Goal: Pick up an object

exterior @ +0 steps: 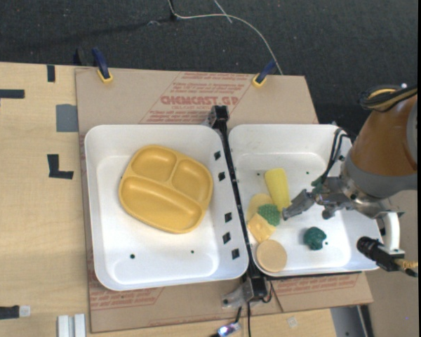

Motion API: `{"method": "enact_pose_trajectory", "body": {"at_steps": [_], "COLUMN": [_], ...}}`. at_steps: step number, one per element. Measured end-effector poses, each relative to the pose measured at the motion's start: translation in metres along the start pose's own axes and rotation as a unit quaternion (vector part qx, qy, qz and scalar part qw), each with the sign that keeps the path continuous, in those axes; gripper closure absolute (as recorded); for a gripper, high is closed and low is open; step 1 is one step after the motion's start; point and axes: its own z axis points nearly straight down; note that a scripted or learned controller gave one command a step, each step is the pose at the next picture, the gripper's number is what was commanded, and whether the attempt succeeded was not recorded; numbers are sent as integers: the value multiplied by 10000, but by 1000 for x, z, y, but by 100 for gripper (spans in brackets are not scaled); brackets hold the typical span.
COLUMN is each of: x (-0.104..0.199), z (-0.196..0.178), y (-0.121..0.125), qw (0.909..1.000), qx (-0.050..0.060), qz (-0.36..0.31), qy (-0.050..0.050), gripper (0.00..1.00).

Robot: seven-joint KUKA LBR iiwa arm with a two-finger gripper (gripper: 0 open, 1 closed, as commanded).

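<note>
My gripper (309,212) hangs over the right bin (302,140), open, with nothing between its fingers. One finger (293,206) reaches left toward a yellow cylinder (276,187) lying upright in the picture. A small dark green lump (314,238) sits just below the gripper, apart from it. To the left of the gripper lie a light green piece (269,213), a yellow block (259,226) and a tan round disc (271,255), packed together near the bin's left wall.
The left bin (105,258) holds a yellow divided plate (166,188). A black divider (228,188) runs between the bins. The grey and orange arm (382,153) comes in over the right bin's right rim. Two clamps (102,67) hold the cardboard at the back.
</note>
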Motion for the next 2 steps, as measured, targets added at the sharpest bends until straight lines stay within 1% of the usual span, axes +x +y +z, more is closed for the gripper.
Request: {"method": "enact_pose_trajectory", "body": {"at_steps": [1, 2], "x": [0, -5], "z": [-6, 57], "y": [3, 3], "qw": [10000, 10000], "qx": [-63, -35], "qz": [-20, -16], "qy": [-12, -4], "gripper": [0, 0]}}
